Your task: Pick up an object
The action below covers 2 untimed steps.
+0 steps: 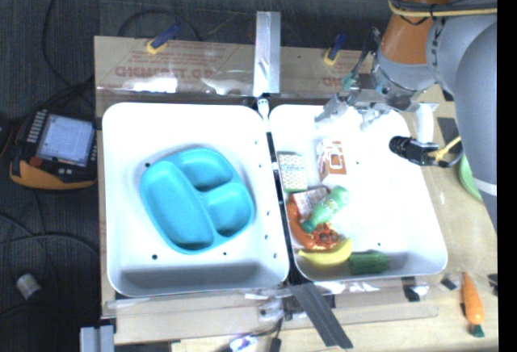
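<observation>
The right bin (pixel 404 205) holds a pile along its left and front side. In it lie a green bottle (pixel 327 207), a red item (pixel 313 235), a yellow banana (pixel 327 254) and a dark green cucumber-like piece (pixel 370 263). An orange-and-white packet (pixel 333 157) and a meshed packet (pixel 292 171) lie further back. My gripper (pixel 351 110) hangs over the bin's back edge, just behind the orange-and-white packet, and I see nothing held in it.
The left bin (pixel 129 261) carries a blue divided tray (pixel 196 197). A black part (pixel 410 148) sticks out from the arm over the right bin. A handheld screen unit (pixel 58 144) lies left of the bench and an orange tool (pixel 472 306) at the front right.
</observation>
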{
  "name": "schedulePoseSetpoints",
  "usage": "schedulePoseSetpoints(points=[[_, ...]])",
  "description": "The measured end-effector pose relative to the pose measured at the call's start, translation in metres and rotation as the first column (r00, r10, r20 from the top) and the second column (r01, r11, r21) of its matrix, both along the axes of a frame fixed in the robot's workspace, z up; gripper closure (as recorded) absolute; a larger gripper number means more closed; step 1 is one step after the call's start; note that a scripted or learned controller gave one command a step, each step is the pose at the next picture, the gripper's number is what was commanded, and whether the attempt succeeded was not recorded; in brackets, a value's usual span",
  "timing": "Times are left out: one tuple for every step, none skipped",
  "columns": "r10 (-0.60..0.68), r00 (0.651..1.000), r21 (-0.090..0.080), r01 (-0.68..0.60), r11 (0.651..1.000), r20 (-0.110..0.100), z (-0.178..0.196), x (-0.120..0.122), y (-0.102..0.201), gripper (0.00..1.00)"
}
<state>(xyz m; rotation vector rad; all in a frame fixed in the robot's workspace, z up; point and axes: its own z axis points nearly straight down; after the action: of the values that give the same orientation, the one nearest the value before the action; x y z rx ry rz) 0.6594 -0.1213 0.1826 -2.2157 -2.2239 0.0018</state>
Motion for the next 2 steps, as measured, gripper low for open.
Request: schedulePoseSetpoints(points=[[-0.014,1.0,0.0,0.014,1.0,0.0,-0.0898,-0.0366,-0.0176,0.0],[-0.015,1.0,0.001,0.015,1.0,-0.002,-0.0823,-0.0367,-0.018,1.0]])
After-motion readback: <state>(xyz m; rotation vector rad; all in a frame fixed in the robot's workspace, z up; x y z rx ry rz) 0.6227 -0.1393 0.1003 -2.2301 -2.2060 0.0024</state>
